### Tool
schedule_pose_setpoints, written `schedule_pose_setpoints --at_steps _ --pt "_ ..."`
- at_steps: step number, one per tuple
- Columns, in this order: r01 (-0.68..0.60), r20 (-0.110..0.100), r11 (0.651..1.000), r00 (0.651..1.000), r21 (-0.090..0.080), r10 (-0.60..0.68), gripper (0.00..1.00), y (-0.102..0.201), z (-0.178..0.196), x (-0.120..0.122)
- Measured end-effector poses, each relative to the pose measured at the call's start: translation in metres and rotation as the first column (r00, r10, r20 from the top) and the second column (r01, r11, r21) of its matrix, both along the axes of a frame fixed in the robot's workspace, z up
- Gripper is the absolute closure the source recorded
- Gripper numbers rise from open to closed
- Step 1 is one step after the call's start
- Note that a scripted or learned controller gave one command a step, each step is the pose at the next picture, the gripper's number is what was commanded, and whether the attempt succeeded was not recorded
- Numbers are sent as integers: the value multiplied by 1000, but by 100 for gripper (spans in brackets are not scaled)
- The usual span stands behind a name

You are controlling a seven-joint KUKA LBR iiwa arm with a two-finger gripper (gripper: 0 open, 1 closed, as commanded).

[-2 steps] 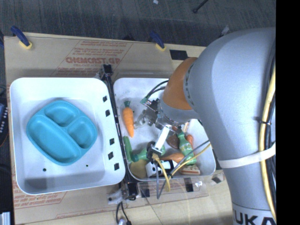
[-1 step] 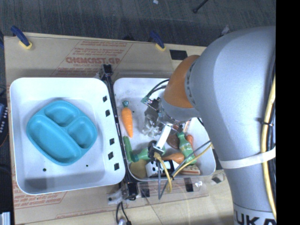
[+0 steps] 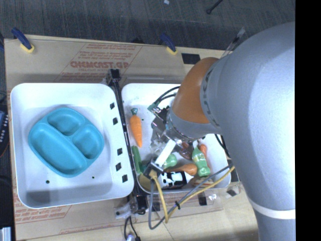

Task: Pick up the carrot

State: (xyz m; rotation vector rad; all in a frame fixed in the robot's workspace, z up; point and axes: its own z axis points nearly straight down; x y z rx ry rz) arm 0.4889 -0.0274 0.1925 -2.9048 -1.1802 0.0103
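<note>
Currently my claw [image 3: 161, 133] is hanging low inside the right white bin [image 3: 150, 90], beneath my orange band. I am not able to tell whether it is open or closed, as my own wrist is covering it. The carrot [image 3: 136, 129] is lying just beside the claw, toward the view's left, with its green top pointing at the bin's far wall; it is lying free. Nearer the camera than the claw, a green toy [image 3: 200, 164] and a brown piece [image 3: 186, 168] are sitting together. Well apart to the view's left, a blue divided plate [image 3: 65, 140] is resting in the other bin [image 3: 20, 134].
</note>
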Motion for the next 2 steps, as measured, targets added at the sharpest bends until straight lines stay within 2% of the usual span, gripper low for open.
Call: schedule_pose_setpoints --at_steps 1,2 --pt "-88 2 996 996 1 88 100 58 90 -12" --pt "-58 -5 998 998 -2 58 100 104 55 63"
